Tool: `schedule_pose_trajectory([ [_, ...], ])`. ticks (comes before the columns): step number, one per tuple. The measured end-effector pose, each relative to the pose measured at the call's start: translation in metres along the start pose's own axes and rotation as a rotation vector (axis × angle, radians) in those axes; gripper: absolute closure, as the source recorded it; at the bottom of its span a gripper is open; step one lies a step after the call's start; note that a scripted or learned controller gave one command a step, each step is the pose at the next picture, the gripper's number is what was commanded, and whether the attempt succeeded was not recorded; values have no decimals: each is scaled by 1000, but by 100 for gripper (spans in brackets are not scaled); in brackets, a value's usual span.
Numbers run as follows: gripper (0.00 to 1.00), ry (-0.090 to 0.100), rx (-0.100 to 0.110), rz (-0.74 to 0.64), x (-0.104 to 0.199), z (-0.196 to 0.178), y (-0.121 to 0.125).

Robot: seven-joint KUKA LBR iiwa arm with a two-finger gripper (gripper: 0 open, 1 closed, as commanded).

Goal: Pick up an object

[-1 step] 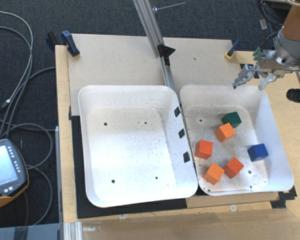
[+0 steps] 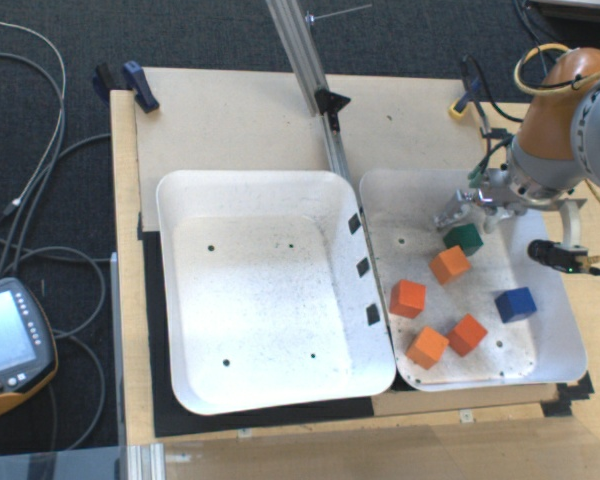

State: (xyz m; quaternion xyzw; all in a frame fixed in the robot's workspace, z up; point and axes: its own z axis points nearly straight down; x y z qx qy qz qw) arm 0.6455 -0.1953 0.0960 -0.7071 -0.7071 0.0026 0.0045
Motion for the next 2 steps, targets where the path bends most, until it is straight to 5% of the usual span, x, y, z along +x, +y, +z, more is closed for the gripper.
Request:
schedule_pose_trajectory([
  [1,0,0,-6,-2,36,-3,-32],
  [2,100,-2,-11,0,34,-15,-30],
])
